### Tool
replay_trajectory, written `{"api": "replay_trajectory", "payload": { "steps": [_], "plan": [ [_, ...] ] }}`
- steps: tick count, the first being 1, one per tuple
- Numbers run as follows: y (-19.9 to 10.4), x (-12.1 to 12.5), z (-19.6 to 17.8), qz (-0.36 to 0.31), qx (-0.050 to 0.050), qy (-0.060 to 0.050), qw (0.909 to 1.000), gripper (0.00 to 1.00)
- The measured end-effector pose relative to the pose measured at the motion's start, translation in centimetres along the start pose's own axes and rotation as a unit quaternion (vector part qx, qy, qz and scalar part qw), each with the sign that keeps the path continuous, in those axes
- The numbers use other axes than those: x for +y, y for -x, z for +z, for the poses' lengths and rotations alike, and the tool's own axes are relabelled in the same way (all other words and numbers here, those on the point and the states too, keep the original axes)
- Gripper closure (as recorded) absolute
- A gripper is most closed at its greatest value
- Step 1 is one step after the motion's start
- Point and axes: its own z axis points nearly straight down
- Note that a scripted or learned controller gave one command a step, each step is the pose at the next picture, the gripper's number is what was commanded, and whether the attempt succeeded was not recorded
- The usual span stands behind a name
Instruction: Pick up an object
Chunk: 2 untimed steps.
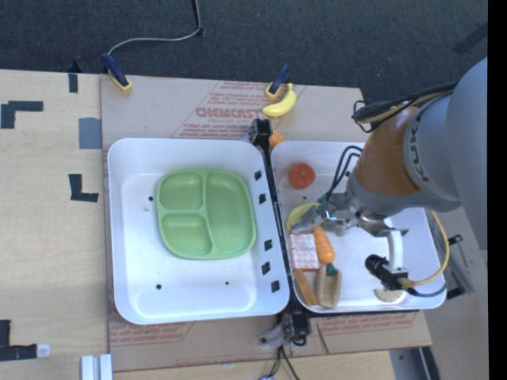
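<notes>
My gripper [327, 215] is low in the right bin [420, 236], over its left-middle part. Just under and in front of it lies an orange carrot [323, 245], and a yellow banana-like piece [299, 214] lies just to its left. Whether anything sits in the gripper is hidden by the wrist. A red tomato [301, 175] rests farther back. Near the front wall lie a red-and-white packet [302, 252], a brown sausage-like piece [306, 289] and a tan and green item [329, 285].
The left bin [135, 291] bears a green divided plate [207, 214]. A pale tan object [387, 295] lies at the right bin's front edge. A yellow clamp [279, 101] and a blue-yellow clamp [116, 71] grip the cardboard behind the bins.
</notes>
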Motion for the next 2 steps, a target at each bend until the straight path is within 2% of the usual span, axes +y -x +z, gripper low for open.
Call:
{"api": "replay_trajectory", "payload": {
  "steps": [1,2],
  "plan": [
    [0.0,5.5,0.4,0.0,-0.001,-0.003,1.0,0.0],
    [-0.3,-1.9,0.3,0.0,-0.001,-0.005,1.0,0.0]
  ]
}}
